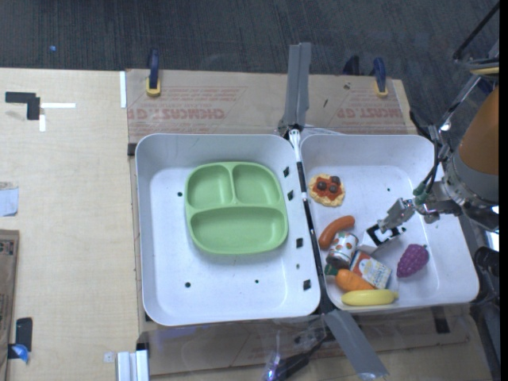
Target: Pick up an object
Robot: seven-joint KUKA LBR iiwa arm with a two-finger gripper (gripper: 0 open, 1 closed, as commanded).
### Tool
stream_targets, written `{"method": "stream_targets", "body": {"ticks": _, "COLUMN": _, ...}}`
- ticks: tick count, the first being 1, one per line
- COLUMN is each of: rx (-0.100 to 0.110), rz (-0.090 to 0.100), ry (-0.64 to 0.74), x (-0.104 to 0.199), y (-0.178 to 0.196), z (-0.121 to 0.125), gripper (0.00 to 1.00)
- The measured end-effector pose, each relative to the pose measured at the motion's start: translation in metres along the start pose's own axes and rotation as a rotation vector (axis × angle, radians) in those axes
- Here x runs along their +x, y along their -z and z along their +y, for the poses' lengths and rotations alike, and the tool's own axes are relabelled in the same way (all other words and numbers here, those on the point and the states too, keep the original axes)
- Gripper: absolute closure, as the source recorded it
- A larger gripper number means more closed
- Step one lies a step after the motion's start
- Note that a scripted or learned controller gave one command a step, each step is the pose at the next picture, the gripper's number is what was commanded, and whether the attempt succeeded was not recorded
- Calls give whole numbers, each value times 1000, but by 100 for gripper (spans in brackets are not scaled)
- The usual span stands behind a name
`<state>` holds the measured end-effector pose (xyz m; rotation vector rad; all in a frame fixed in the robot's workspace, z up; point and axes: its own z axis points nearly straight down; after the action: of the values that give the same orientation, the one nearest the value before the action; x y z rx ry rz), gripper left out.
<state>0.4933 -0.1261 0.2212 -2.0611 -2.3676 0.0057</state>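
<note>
**Gripper position relative to the object cluster, right bin**

The two-finger gripper [386, 231] hangs over the right-hand shallow white plastic bin [381, 153], reaching in from the right on the grey arm with the orange band [482, 137]. Its dark fingers appear slightly parted with nothing between them; at this resolution the exact opening is hard to judge.

The candidate objects lie in a cluster toward the bin's near-left corner. Nearest the fingertips is the small cylindrical can with a red-and-white label [342, 248], just to the left of and slightly below the gripper. The orange-red toy sausage [336, 230] lies left of the fingers, its long axis running diagonally, upper right to lower left. The purple toy grape bunch [412, 260] sits just below and to the right of the gripper, apart from the rest. The yellow toy banana [369, 297] lies along the near wall, long axis roughly parallel to it. The toy pizza slice [327, 189] rests farther up-left.

The green three-compartment plastic plate [236, 208] occupies the left-hand bin.

Judgement: no object is grasped yet; the can or the grapes require the shortest travel.
</note>
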Motion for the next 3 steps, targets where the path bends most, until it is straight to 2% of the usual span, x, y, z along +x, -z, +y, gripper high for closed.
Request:
{"method": "stream_targets", "body": {"ticks": 1, "rx": -24, "rz": -10, "ry": 54, "x": 6, "y": -104, "z": 23, "gripper": 0}}
{"method": "stream_targets", "body": {"ticks": 2, "rx": -23, "rz": -10, "ry": 54, "x": 6, "y": -104, "z": 23, "gripper": 0}}
{"method": "stream_targets", "body": {"ticks": 3, "rx": -32, "rz": -15, "ry": 97, "x": -19, "y": -114, "z": 80, "gripper": 0}}
